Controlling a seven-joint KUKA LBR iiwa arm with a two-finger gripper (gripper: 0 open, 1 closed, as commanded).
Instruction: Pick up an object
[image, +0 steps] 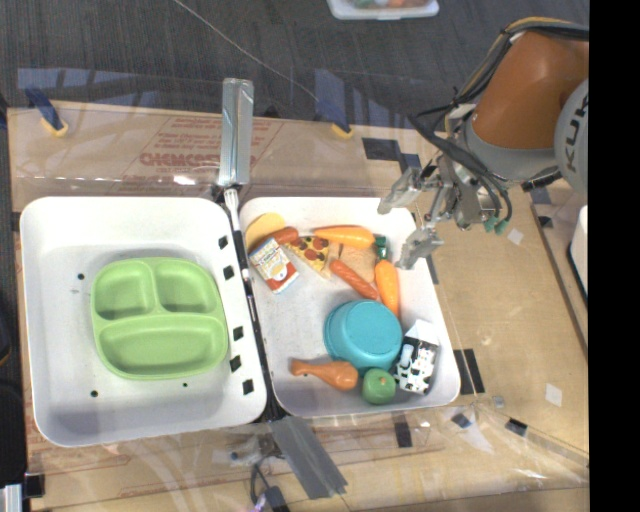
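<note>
My gripper (408, 225) hangs open over the far right corner of the right bin (300, 400), with nothing between its fingers. Just left of and below it lie two carrots (388, 285), a pizza slice (315, 250), an orange piece (345, 236) and a small snack box (272, 265). A teal bowl (363, 333) sits upside down in the middle of the bin. Near the front edge lie a chicken drumstick (325, 372), a green apple (378, 386) and a black-and-white cow-print carton (417, 364).
The left bin (50, 400) holds a green divided plate (158, 318). A grey bar (236, 135) stands between the bins at the far side. The arm's orange band (530, 85) is at the upper right.
</note>
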